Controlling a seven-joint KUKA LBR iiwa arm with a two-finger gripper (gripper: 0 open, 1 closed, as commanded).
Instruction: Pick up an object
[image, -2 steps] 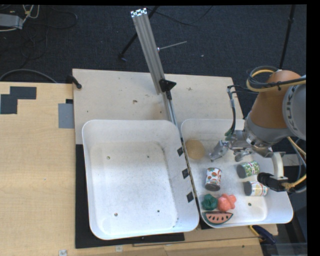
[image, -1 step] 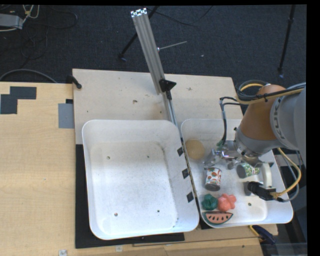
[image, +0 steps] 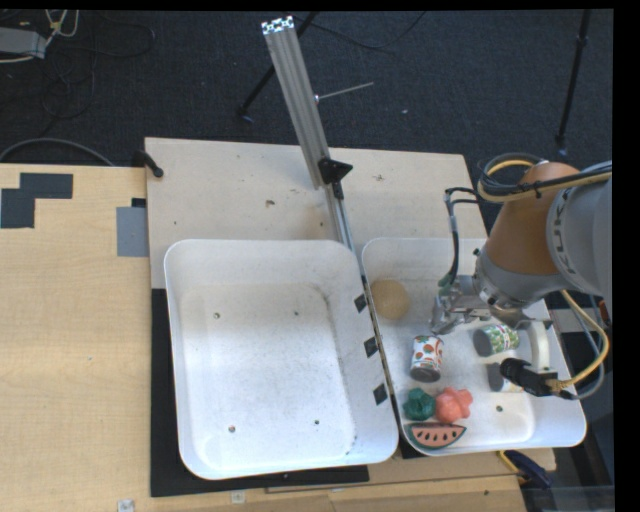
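Observation:
My gripper (image: 445, 316) hangs low over the right bin (image: 545, 432), near its middle. Just below it stands a small can (image: 426, 357) with a red and white label, close to the gripper's tip; I cannot tell if they touch. A tan ball (image: 388, 298) lies to the gripper's left, by the bin's left wall. To the right of the gripper, under the wrist, is a small grey and green object (image: 495, 340).
At the right bin's front lie a green toy (image: 419, 405), an orange-red toy (image: 454, 404) and a watermelon slice (image: 437, 436). The left bin (image: 190, 300) sits beside it. A slanted metal rail (image: 305, 110) rises behind the bins.

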